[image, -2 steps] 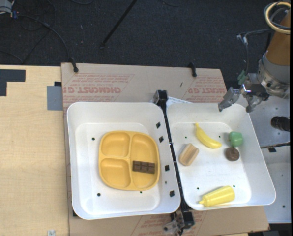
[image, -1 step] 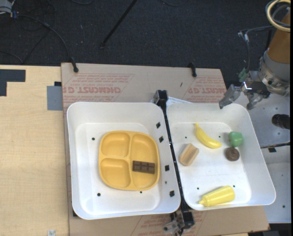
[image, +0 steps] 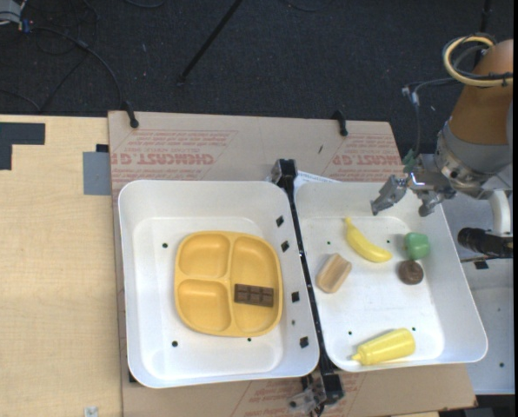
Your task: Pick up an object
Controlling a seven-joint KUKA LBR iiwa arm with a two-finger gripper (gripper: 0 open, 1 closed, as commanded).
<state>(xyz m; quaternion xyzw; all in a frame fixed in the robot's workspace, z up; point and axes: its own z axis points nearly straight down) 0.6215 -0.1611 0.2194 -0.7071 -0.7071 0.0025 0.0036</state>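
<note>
Though partly blurred, claw (image: 409, 195) spread wide, bare, above right bin (image: 468, 337)

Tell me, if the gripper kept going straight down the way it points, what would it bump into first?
Probably the bare white floor of the right bin. The gripper hangs over its back part, and the banana lies a bit nearer the camera. Depth is hard to judge from one view.

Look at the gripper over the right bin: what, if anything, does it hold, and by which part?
Nothing is held. The gripper hangs open above the right bin's far edge, apart from the banana below it.
</note>
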